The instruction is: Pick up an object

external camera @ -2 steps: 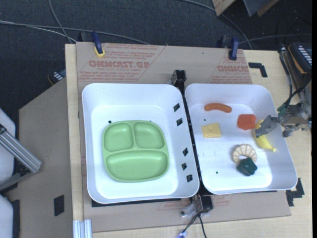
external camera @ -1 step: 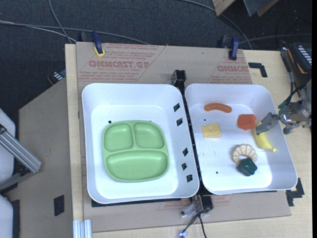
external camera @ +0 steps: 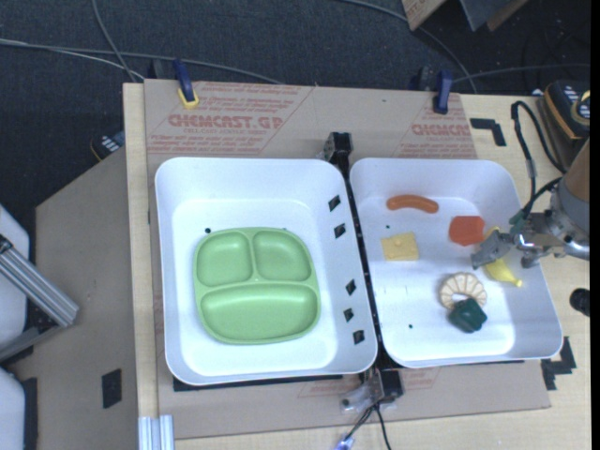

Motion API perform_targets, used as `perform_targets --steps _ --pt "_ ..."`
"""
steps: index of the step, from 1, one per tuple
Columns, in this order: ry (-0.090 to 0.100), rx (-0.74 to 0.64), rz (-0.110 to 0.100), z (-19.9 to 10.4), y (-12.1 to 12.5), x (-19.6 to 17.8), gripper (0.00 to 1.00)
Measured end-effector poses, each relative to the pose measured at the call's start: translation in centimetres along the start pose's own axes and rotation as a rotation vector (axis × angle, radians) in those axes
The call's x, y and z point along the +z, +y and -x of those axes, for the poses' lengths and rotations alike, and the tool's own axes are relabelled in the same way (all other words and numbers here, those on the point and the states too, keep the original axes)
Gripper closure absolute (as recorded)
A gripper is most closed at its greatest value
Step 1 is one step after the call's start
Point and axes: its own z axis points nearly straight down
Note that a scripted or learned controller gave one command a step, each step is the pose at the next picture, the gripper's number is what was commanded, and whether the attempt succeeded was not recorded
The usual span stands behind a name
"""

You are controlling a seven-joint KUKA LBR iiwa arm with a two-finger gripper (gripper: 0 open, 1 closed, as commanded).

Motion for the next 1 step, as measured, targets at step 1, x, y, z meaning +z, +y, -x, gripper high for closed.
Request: perform_targets --steps 1 --pt "0.000 -0.001 0.001 0.60 0.62 5.71 0.00"
